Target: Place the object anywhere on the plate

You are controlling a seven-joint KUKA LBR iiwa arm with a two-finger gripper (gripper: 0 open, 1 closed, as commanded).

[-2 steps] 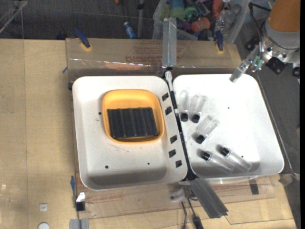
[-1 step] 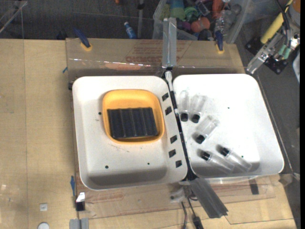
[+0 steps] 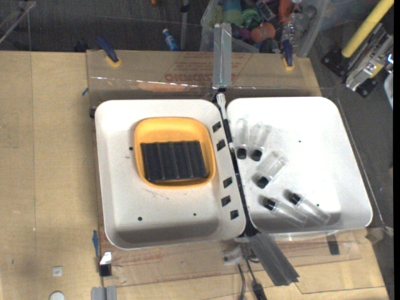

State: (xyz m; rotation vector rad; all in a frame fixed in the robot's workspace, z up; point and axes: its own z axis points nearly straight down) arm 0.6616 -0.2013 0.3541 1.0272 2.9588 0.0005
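An orange plate point(image 3: 144, 134) with rounded corners lies in the left bin point(image 3: 112, 167). A black ridged rectangular object point(image 3: 174, 160) lies flat on the plate, covering most of its middle. Several clear vials with black caps lie loose in the right bin point(image 3: 325, 136), among them one point(image 3: 270, 169) near the centre and two point(image 3: 278, 207) point(image 3: 306, 207) by the front wall. My gripper point(image 3: 362, 74) is a grey metal piece at the far upper right, outside the right bin's back corner and well away from the plate and the vials.
A divider strip with black tabs point(image 3: 225, 161) runs between the two bins. A clear box of coloured toys point(image 3: 262, 8) stands behind the bench, and a yellow tube point(image 3: 369, 17) slants at the top right. Bare wooden bench point(image 3: 44, 167) lies to the left.
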